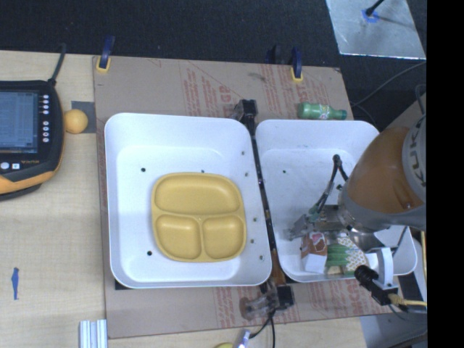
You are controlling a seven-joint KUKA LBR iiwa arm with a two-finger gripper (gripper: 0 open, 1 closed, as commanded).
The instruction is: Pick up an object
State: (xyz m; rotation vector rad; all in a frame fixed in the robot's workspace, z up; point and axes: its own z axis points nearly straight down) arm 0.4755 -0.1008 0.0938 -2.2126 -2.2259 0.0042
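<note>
Bench: one, pale wood, with one brown cardboard sheet laid over its middle
Bins: two, white and shallow, side by side on the sheet; the left bin and the right bin meet edge to edge
Arm: one, grey with an orange band, reaching in from the right and covering the right part of the right bin
Tray: one, yellow, three compartments, flat in the middle of the left bin
Pendant: one, dark with a screen, at the far left of the bench
Gripper: one, low over the near part of the right bin, just above the small items; whether its fingers are spread or closed cannot be told
Small items: a cluster in the near right bin, at least two, a brown-and-white carton and a green-patterned packet touching it
Bottle: one, green, lying on the sheet beyond the right bin
Ball: one, orange, just right of the pendant
Clamps: three, on the sheet's far edge
</note>
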